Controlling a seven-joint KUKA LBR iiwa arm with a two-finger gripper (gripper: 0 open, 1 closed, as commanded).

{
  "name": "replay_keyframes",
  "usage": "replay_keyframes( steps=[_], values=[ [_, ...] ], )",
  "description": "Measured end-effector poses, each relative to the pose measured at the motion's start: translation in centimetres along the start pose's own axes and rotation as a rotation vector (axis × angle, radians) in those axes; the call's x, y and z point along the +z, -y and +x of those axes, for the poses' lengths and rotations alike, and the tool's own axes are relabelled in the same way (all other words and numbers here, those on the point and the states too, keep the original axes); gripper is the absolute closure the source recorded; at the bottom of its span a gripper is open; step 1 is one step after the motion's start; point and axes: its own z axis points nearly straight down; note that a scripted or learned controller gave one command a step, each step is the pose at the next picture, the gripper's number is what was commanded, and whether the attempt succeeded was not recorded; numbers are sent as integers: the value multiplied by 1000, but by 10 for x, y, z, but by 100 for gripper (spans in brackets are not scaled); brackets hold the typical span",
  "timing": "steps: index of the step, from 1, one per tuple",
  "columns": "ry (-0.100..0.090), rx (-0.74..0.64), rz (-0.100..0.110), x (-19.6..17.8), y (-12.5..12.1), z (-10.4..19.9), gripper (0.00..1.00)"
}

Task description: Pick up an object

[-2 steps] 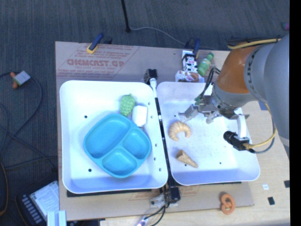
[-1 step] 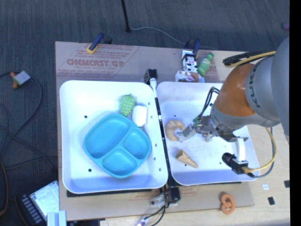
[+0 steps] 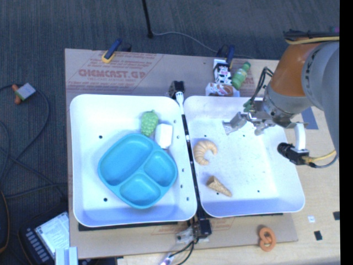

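Observation:
In the right bin (image 3: 276,197) a tan croissant (image 3: 204,150) lies near the left wall. A small waffle cone (image 3: 219,186) lies on its side closer to the front. My gripper (image 3: 246,126) hovers over the back half of this bin, up and to the right of the croissant. It is open, with nothing between its fingers (image 3: 232,125). In the left bin (image 3: 88,115) sit a blue divided plate (image 3: 138,170), a bumpy green piece (image 3: 148,123) and a white block (image 3: 164,135) at the plate's far edge.
Behind the right bin stand a small cow-print carton (image 3: 222,77) and a green bottle (image 3: 239,76). A black clamp (image 3: 177,88) sits at the back where the bins meet. An orange pretzel shape (image 3: 267,238) lies on the bench in front.

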Motion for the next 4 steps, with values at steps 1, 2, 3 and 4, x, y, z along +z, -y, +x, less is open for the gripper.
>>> replay_keyframes(
  steps=[1, 2, 3, 4],
  values=[
    [-2, 0, 5, 51, 40, 57, 0],
    [-3, 1, 6, 41, 40, 57, 100],
    [-2, 2, 5, 11, 104, 31, 100],
    [-2, 0, 3, 1, 61, 14, 100]
  ],
)
